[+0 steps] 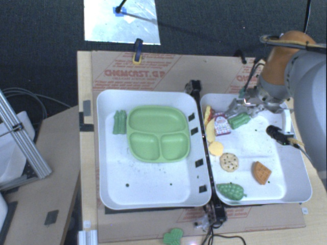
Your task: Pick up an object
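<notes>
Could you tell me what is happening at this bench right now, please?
The arm reaches in from the right, and its gripper is low over the far part of the right bin, right at a small green piece. Whether it grips that piece cannot be told. A cookie, an orange wedge and a red and white packet also lie there. The left bin holds a green divided plate.

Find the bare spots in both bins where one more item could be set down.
Left bin: wide bare floor on the near side of the green plate. Right bin: a bare patch between the cookie, the orange cracker and the gripper. Crowded along its inner wall.
</notes>
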Motion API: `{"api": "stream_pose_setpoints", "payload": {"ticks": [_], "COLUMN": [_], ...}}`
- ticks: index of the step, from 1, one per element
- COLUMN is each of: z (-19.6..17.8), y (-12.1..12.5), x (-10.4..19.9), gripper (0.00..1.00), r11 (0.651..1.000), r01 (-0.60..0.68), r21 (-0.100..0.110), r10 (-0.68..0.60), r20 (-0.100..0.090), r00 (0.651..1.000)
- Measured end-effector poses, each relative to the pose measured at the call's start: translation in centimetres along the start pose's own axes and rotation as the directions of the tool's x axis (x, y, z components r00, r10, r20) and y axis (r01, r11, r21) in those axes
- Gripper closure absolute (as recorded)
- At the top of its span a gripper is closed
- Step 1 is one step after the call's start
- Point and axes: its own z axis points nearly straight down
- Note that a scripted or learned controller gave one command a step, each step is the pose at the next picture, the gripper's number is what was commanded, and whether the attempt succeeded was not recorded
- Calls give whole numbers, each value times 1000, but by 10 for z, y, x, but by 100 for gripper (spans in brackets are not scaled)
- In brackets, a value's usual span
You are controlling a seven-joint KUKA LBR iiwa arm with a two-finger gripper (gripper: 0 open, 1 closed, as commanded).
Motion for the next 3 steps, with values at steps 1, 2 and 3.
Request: {"api": "stream_pose_setpoints", "payload": {"ticks": [1,2,3], "z": [1,-11,-106], "y": [-11,-10,-13], "x": [-15,-15,84], "gripper": [0,100,100], "r11": [1000,1000,1000], "r01": [-6,0,6], "r21": [4,0,-5], "r10": [6,0,-6], "r20": [0,2,-2], "r00": [1000,1000,1000]}}
